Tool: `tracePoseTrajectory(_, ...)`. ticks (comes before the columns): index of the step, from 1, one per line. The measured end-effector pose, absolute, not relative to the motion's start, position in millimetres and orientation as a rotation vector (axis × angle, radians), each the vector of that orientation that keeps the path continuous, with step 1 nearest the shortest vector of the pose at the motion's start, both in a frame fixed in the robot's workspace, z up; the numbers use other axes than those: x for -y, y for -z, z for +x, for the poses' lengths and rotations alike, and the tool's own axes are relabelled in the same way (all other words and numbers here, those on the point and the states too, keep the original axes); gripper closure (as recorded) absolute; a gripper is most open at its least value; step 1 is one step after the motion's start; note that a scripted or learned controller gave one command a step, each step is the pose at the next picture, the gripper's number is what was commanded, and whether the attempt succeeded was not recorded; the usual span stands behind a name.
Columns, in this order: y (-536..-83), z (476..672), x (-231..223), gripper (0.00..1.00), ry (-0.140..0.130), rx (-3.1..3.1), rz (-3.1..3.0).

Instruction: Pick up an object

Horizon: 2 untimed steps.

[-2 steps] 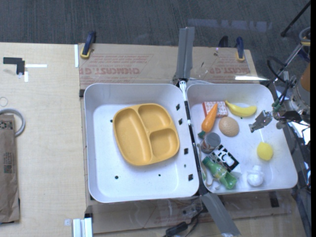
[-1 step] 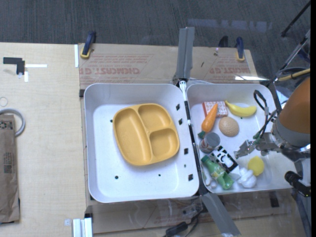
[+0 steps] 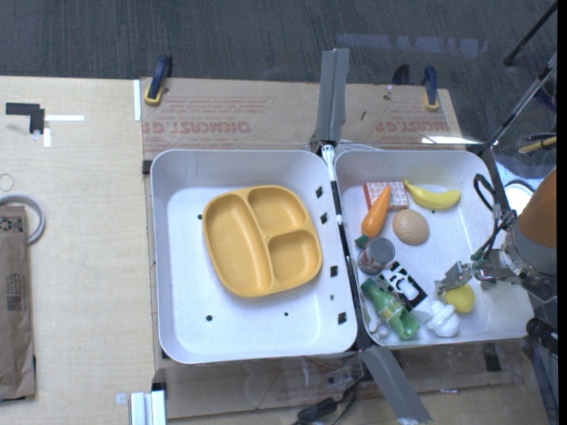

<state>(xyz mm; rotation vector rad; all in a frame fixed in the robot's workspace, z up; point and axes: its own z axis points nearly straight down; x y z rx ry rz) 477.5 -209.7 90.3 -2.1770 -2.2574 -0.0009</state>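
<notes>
With fingers spread and holding nothing, gripper [image 3: 457,277] low in the right bin [image 3: 478,162], just above the small yellow toy [image 3: 461,298] (white toy [image 3: 443,321] touching it): best lowered squarely astride the yellow one before closing.

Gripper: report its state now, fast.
Gripper: low in the right bin, beside the yellow lemon-like object; open or shut cannot be told; nothing visibly held.
</notes>
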Motion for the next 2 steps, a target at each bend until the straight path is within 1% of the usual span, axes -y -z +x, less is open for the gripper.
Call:
tracePoseTrajectory(1,-98.5,477.5,210.4,1.00,-0.001,2.253,-2.182)
tracePoseTrajectory(2,-235.6,479.7,137.1,1.00,-0.005,2.175,-2.265)
